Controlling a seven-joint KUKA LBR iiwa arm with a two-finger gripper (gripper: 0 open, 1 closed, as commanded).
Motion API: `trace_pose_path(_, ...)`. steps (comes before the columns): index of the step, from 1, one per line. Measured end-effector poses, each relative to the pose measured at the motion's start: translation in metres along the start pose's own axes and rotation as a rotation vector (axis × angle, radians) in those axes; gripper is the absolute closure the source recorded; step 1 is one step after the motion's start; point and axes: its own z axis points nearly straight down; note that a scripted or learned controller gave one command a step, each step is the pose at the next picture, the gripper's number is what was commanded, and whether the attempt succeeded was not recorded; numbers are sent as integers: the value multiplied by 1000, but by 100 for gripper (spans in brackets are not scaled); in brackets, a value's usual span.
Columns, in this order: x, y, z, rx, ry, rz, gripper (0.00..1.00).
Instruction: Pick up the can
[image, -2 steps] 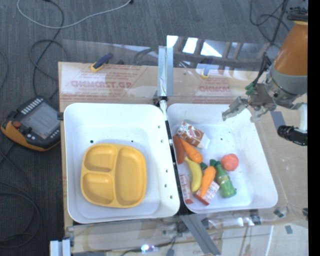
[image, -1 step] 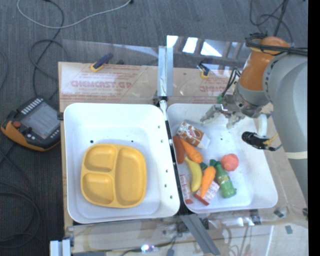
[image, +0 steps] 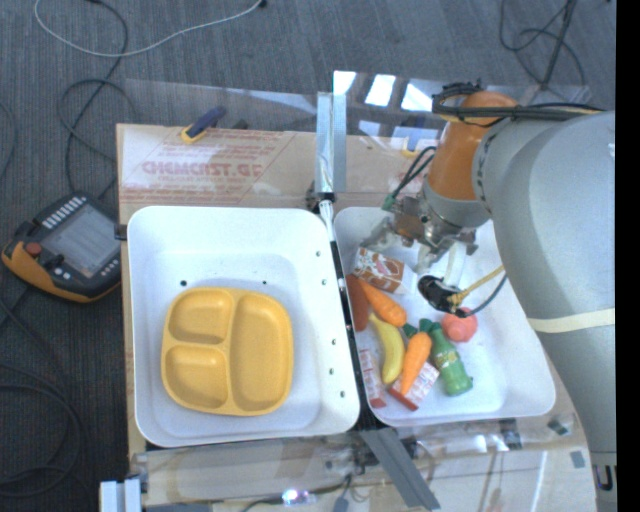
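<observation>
Now the pincer (image: 420, 232) is hovering over the right bin (image: 520, 390); its state, cannot tell. The can (image: 381, 270) is lying just beneath-left, so it's needing a straight, centred descent.

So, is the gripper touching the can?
Cannot tell: in the camera view the gripper sits close above the can, but no gap or contact shows plainly.

right bin (image: 520, 395) — crowded | left bin (image: 200, 240) — open around yellow tray (image: 228, 350)
</observation>
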Motion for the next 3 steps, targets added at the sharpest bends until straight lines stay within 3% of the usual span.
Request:
trace_pose_path(1, -1, 1, -11, -3, -4, -2, 100)
trace_pose_path(2, 84, -12, -158, 8, -2, 79, 100)
trace_pose_path(3, 83, -12, -165, 10, -9, 79, 100)
